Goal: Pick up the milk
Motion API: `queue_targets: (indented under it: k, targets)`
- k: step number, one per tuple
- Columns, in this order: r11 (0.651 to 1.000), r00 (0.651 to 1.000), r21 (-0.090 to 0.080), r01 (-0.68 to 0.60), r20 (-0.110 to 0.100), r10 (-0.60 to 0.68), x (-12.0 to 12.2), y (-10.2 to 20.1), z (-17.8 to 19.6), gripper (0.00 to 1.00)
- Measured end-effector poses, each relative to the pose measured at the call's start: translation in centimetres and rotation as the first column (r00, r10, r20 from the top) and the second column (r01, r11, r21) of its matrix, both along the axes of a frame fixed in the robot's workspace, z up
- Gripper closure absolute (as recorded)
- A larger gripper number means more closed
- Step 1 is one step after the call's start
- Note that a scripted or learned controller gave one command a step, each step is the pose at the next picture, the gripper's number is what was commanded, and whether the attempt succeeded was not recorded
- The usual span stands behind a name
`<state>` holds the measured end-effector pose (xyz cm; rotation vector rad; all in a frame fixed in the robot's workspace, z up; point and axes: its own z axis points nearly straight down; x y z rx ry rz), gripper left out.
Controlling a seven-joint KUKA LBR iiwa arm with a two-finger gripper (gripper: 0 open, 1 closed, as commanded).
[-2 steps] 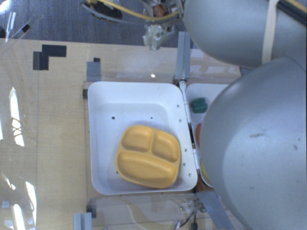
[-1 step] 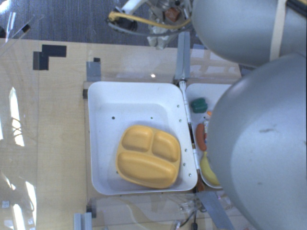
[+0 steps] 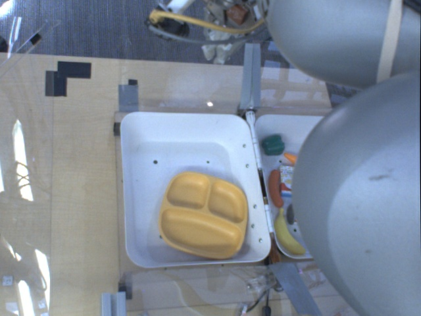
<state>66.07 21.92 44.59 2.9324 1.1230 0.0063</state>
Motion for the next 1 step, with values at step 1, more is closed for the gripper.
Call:
queue_targets:
  k: [1]
  targets:
    - [1.0, 1.0, 0.0, -0.01, 0.004, 0.01, -0.01, 0.2, 1.14, 1.0]
